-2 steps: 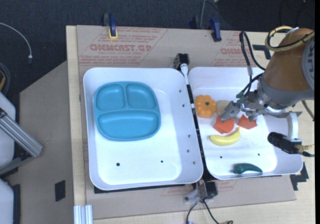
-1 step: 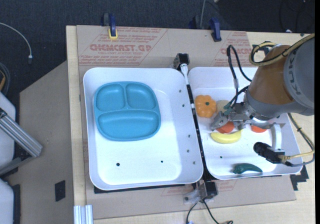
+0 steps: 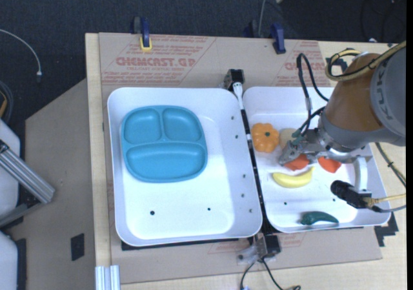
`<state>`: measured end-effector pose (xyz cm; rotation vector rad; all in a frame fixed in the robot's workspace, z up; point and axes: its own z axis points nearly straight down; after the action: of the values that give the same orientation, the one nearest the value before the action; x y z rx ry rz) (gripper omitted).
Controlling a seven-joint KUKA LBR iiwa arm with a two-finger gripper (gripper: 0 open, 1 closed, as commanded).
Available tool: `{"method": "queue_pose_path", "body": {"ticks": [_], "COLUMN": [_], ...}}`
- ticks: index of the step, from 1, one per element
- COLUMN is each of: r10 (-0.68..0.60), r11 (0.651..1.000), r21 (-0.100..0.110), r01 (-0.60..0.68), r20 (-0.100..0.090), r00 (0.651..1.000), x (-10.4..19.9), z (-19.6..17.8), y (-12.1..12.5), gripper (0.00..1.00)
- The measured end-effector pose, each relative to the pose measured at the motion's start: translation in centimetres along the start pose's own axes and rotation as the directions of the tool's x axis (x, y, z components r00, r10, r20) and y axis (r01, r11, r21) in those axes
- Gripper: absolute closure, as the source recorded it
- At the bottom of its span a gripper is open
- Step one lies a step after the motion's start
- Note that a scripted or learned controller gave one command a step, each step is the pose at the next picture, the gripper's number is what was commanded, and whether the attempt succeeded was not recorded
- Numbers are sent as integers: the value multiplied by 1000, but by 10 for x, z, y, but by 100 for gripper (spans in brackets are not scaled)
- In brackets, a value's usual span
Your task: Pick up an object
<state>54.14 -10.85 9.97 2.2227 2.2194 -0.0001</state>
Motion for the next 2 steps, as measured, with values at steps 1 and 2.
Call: {"method": "queue_pose_path", "body": {"ticks": [1, 2], "r10": [-3, -2], "r11": [1000, 1000], "r21": [-5, -5], "r01": [3, 2], "r20": [1, 1], "r00": [1000, 1000], "x": [9, 1], "z": [-59, -108], "y": [2, 9], "gripper": [100, 100]}}
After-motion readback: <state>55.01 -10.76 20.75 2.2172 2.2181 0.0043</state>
